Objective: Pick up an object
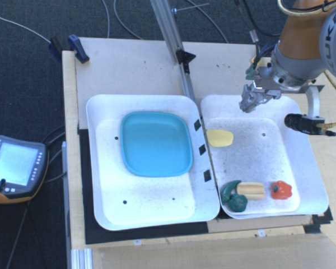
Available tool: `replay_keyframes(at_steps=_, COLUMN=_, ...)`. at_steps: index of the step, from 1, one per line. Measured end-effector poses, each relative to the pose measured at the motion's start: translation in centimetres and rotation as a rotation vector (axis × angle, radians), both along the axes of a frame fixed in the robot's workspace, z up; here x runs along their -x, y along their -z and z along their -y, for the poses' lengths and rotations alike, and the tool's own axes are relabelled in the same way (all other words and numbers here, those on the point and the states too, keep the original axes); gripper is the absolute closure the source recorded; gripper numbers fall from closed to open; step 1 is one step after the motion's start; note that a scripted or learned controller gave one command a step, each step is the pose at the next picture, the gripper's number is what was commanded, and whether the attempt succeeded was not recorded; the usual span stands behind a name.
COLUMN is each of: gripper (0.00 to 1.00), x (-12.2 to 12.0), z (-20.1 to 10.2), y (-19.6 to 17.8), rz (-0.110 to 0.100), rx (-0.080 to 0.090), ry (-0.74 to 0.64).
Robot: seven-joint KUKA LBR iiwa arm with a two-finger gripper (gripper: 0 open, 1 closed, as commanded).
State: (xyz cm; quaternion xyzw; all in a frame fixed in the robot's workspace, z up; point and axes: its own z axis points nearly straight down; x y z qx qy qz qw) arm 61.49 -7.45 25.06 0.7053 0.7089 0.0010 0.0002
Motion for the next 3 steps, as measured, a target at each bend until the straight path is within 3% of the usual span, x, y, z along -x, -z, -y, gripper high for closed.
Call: replay_keyframes(at_steps=3, gripper=1.0, x=-4.3, z=-15.1, y=1.9, rz=-0.002, rx=0.0, ry=0.001)
